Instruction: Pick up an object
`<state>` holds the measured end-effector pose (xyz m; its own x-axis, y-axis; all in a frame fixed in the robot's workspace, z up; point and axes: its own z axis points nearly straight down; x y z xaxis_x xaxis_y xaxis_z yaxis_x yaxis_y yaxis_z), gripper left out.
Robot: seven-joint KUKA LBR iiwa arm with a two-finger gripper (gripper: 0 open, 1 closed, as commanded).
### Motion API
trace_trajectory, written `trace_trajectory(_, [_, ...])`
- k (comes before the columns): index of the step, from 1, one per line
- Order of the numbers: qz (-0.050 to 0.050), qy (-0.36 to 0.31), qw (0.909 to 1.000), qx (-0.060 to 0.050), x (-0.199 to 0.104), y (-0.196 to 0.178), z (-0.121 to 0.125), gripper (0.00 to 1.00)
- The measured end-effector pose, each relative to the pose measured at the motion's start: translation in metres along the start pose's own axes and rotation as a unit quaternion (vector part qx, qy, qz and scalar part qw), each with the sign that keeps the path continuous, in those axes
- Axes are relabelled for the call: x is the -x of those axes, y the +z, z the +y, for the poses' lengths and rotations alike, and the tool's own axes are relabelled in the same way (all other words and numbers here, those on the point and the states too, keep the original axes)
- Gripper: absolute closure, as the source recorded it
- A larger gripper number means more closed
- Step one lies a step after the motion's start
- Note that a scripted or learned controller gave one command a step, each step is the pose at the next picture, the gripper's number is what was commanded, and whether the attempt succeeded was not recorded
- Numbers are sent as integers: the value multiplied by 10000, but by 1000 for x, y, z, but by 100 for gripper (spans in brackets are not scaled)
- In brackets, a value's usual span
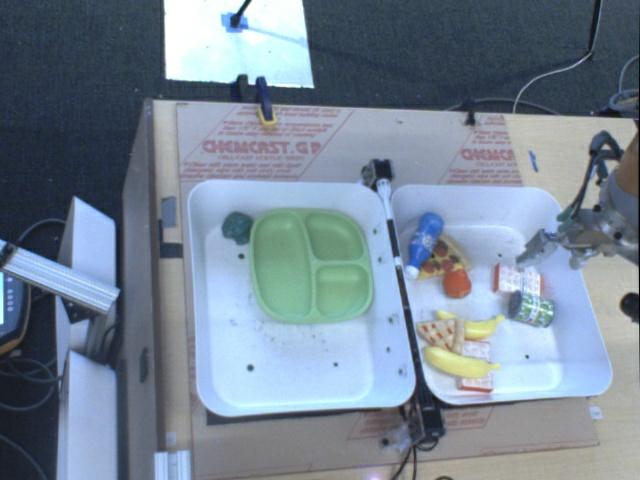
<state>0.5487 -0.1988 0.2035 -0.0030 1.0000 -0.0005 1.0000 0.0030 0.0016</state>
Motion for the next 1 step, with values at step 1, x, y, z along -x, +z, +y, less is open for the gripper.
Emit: trace_trajectory(1, [8, -4, 10000, -6, -61, 78, 68, 0])
